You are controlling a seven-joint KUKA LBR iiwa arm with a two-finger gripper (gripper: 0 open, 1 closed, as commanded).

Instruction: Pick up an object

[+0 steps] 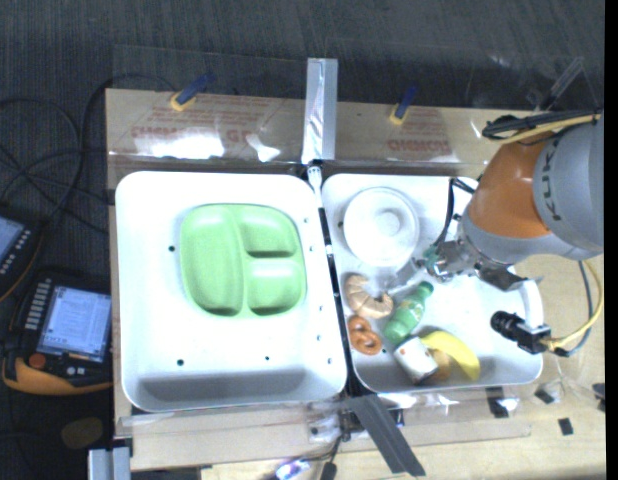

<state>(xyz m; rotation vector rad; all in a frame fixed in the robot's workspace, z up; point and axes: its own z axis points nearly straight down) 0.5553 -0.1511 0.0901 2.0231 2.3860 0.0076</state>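
Right bin [529,298] inspected. Claw [436,260] low over bin centre, just beside white bowl's [382,223] lower right edge. Finger state: cannot tell; hidden under wrist and blurred. Nothing seen held.

Nearest candidate: green bottle [407,310]. Lies just below and slightly left of claw, near but apparently apart. Long axis diagonal, cap toward upper right, base toward lower left. Cap end closest to claw. Judged: short drop down-left needed, with jaws set across that diagonal.

Count, right bin: one bowl, one bottle, one banana [457,352], one pretzel [366,335], one pale ring-shaped item [365,295] touching bottle's left side, one white-and-dark item [417,359] against banana. Identity of last two uncertain.

Count, left bin [149,268]: one green tray [242,259], divided into compartments, well apart from claw.

Risk judged: crowding around bottle; neighbours likely nudged.
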